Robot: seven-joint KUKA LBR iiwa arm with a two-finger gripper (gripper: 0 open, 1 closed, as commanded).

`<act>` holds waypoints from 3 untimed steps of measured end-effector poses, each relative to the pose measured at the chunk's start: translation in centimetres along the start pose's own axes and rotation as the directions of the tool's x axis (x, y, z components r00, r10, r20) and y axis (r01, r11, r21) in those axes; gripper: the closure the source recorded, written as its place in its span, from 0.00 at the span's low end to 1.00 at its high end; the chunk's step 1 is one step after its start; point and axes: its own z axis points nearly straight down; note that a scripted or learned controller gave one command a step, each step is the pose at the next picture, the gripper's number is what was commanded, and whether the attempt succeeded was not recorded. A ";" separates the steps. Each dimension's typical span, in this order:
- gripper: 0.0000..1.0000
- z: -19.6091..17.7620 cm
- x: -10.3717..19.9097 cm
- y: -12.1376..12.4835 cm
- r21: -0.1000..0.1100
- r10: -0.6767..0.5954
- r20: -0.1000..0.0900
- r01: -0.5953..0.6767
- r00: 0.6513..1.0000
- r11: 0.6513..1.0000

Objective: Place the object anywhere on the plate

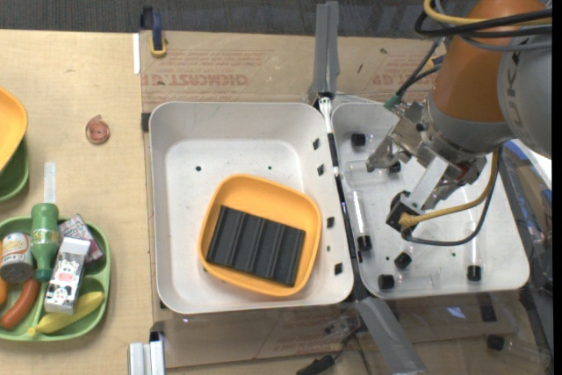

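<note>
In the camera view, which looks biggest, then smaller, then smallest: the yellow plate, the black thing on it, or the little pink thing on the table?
1. Yellow plate
2. Black ridged object
3. Pink thing

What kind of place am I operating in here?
Probably a robotics lab test bench: two white bins set on cardboard, a grey-and-orange arm with loose cabling, toy food on a green plate, and office carpet beyond.

Smooth glossy orange plastic plate (260, 234), matt black ridged block (255, 246), glossy white plastic bins (176, 145), pale wood bench (70, 83)
</note>
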 end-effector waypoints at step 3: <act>0.00 1.8 -10.6 5.8 0.001 0.204 0.000 -0.204 0.979 0.979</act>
